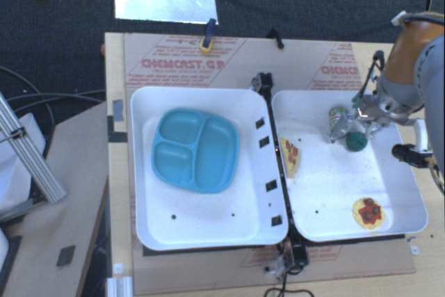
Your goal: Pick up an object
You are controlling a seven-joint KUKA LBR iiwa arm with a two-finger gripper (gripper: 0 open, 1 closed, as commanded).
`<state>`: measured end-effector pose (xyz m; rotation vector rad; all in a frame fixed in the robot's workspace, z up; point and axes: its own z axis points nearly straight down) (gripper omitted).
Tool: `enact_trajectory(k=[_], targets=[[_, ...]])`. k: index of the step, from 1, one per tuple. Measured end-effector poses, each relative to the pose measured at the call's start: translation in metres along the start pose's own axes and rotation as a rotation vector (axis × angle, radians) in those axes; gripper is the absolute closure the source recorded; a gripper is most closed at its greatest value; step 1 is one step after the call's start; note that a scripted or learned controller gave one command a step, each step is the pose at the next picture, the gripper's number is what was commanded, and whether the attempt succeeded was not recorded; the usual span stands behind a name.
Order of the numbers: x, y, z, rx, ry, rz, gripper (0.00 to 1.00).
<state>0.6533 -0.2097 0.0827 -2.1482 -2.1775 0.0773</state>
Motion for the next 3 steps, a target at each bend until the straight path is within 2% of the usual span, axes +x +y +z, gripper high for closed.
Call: enact_trajectory(k=[1,2,3], targets=[[0.009,-0.001,0.001,-0.006,-0.011,0.004,0.00],[0.000,0.000,0.000,-0.004,0.001,0.005,0.00],[0.024,0.008,0.001,-0.060,-0.020,0.013,0.00]])
